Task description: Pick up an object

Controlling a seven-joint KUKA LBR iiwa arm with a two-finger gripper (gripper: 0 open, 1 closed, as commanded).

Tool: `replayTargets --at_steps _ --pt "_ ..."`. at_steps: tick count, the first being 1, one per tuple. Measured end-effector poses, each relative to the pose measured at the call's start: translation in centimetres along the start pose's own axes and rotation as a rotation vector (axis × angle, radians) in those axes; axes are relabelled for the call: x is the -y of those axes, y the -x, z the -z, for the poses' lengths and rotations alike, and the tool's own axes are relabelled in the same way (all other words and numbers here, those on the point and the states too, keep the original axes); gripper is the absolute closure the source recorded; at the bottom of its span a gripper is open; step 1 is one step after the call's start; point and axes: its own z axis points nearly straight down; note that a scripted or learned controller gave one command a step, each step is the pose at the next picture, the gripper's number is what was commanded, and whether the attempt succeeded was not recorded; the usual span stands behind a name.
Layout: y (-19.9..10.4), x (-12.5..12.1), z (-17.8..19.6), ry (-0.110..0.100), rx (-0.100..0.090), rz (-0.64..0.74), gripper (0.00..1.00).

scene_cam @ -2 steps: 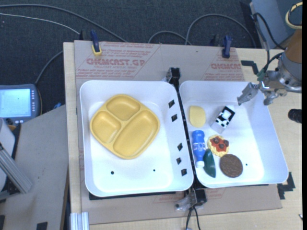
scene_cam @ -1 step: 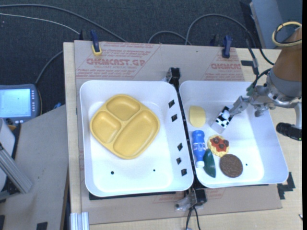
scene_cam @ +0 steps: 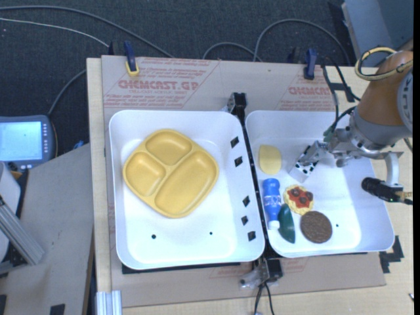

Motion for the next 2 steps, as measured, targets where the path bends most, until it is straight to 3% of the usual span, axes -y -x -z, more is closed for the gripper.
replayTargets --at_steps 1,2 --pt "0.1 -0.4 1.9 0.016 0.007 0.002 1.0" --pt "0.9 -0.3 8.0 0.002 0.01 0.0 1.0"
